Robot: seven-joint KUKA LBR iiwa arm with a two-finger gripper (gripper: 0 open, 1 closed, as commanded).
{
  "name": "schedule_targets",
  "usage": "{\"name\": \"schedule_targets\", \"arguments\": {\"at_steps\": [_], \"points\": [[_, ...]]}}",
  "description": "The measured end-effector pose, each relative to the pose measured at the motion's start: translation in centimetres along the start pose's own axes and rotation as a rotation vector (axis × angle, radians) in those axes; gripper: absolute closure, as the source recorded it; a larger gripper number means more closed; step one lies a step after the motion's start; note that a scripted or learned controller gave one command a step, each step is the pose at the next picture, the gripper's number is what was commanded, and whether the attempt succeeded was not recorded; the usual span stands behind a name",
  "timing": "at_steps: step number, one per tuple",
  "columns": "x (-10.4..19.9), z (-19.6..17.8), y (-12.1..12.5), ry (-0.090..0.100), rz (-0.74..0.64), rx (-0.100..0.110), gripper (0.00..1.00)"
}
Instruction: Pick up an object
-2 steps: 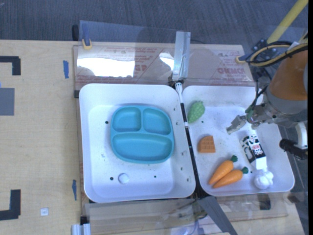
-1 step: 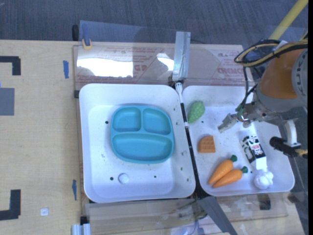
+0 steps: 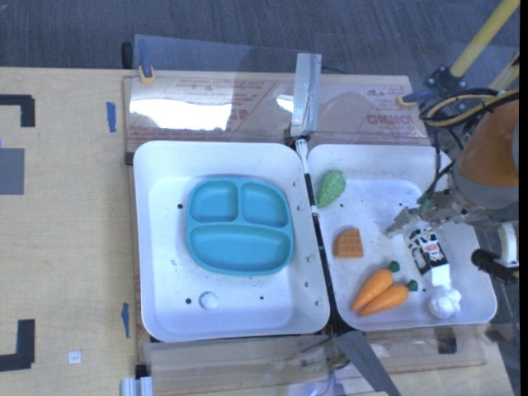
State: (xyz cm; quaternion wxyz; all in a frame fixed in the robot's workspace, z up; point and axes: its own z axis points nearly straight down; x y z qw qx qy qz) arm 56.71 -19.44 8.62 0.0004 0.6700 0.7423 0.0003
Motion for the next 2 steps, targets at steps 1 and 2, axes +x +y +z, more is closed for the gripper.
{"name": "schedule_targets", "arguments": {"at_steps": [1, 2], "points": [[2.8, 0.0, -0.7, 0.001, 0.023, -0.001, 0.0], [-0.1, -0.3, -4.8, 0.011, 0.197, -0.006, 0.0]]}}
